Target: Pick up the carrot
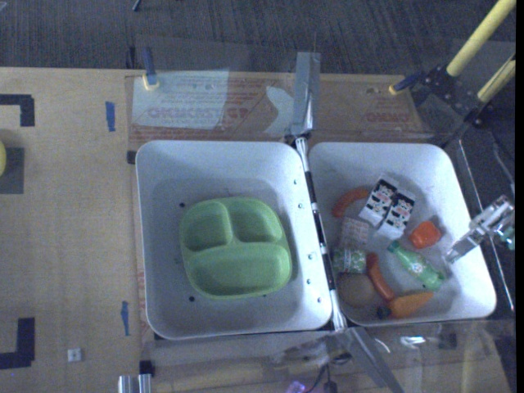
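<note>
Carrot: a small orange tapered plastic carrot [410, 303] is seen lying flat on the floor of the right white bin [458, 166], at about five o'clock in that bin, close to the front wall.
Look: a smooth orange body is shown, thicker at one end; no leafy top can be made out at this sharpness.
Neighbours: a green plastic bottle [416, 268] is found just above it at twelve o'clock, a red-orange sausage-shaped toy [378, 278] at ten o'clock, a brown round potato-like toy [355, 289] at nine o'clock.
Gripper: the metal two-finger gripper [483, 229] is seen at the right rim, at about two o'clock from the carrot; nothing is held, and whether the fingers are parted cannot be told.
Step in hand: the approach, as judged.
Doing it well: the fingers would best be set across the carrot's thick middle, crosswise to its length, with the bottle kept clear during the descent.
</note>
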Controlling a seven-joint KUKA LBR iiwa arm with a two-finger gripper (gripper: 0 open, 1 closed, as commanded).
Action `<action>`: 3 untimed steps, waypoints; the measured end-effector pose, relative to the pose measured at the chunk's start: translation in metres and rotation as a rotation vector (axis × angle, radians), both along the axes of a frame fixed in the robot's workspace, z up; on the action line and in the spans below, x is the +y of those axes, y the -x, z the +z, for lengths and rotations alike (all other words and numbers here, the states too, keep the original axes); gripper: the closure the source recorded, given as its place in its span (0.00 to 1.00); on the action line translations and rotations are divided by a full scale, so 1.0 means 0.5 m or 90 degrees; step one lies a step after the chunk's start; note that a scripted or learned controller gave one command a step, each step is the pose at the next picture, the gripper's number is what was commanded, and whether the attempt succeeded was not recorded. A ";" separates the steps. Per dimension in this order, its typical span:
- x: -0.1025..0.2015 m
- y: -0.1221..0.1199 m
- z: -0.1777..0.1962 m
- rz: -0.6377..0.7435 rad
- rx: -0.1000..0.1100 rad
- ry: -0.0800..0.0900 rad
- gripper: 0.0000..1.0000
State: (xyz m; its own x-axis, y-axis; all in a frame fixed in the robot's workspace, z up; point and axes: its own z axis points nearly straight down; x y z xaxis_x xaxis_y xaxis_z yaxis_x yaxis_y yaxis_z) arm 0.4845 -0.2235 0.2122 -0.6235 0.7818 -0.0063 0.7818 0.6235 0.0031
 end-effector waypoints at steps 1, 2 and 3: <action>0.027 0.008 -0.188 0.246 0.003 -0.001 0.00; 0.000 0.006 -0.252 0.344 0.001 0.001 0.00; 0.000 0.001 -0.228 0.343 -0.004 0.003 1.00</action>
